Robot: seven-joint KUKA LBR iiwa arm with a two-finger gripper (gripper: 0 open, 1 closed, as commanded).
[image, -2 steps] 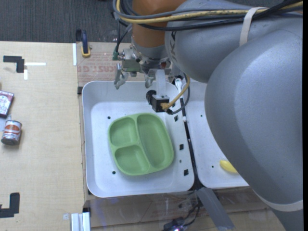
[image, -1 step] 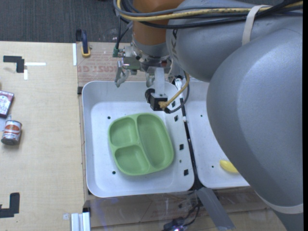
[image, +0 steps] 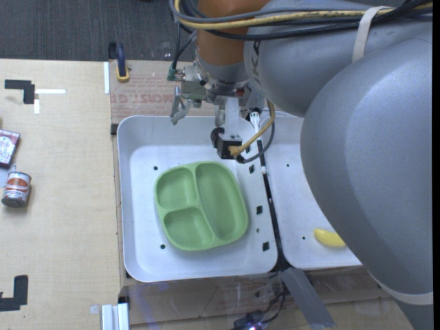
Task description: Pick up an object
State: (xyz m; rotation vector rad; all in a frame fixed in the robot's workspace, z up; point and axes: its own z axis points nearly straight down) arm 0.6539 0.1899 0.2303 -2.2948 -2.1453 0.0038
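Observation:
A green three-compartment plate (image: 201,206) lies flat in the left bin (image: 137,184), near its middle. A small yellow banana-like object (image: 329,238) rests in the right bin (image: 295,212), close to the arm's big grey body. My gripper (image: 199,119) hangs over the back edge of the left bin, just beyond the plate's far rim. It is open, one finger (image: 178,111) to the left and the other (image: 221,130) to the right, with nothing between them. The arm covers most of the right bin.
On the wooden bench to the left stand a small can (image: 16,188) and a dark red packet (image: 7,147). A blue clamp (image: 118,59) sits behind the left bin. A black-dotted divider edge (image: 268,205) separates the bins.

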